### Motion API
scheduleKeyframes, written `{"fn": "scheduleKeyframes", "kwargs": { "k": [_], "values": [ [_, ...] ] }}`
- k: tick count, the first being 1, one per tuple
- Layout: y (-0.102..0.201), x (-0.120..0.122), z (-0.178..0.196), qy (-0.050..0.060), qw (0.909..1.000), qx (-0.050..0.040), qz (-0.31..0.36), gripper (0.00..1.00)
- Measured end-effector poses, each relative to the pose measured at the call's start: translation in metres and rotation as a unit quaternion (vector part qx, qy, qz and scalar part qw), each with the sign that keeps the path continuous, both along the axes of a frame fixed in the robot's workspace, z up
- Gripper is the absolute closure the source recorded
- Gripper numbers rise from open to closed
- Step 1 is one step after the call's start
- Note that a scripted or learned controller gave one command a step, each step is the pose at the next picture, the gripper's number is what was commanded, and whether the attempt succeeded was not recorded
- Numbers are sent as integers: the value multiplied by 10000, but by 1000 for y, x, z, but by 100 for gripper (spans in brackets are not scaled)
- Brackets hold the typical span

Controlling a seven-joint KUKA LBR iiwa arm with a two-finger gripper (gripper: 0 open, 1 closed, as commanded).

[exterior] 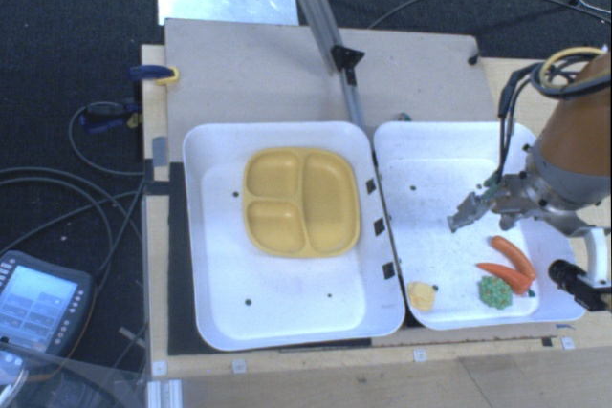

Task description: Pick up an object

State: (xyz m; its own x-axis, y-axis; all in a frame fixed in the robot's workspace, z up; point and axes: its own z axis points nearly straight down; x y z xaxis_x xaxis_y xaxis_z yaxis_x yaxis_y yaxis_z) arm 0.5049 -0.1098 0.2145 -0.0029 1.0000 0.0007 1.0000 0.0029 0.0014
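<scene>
Grey two-finger gripper [465, 214] low over right white bin [430, 153], finger state unclear; two orange carrot-like sticks [509, 265] and green broccoli-like lump [494, 292] nearby, likely targets.

Two bins side by side on the bench [239, 62]: plate [301, 203] in left bin [220, 301]; right bin [421, 148] holds carrots [510, 265], broccoli [494, 292] and a small lump [421, 295] along its near edge, hand [466, 214] above its middle
</scene>
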Motion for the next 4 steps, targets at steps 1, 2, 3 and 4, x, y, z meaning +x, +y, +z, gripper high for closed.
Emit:
{"fn": "scheduleKeyframes", "kwargs": {
  "k": [1,2,3,4],
  "values": [
    [0,0,0,-4,10000,0,-11,0],
    [-8,4,-57,28,10000,0,-14,0],
    [-5,6,-119,32,10000,4,-12,0],
    [-5,7,-124,9,10000,-1,-13,0]
  ]
}}
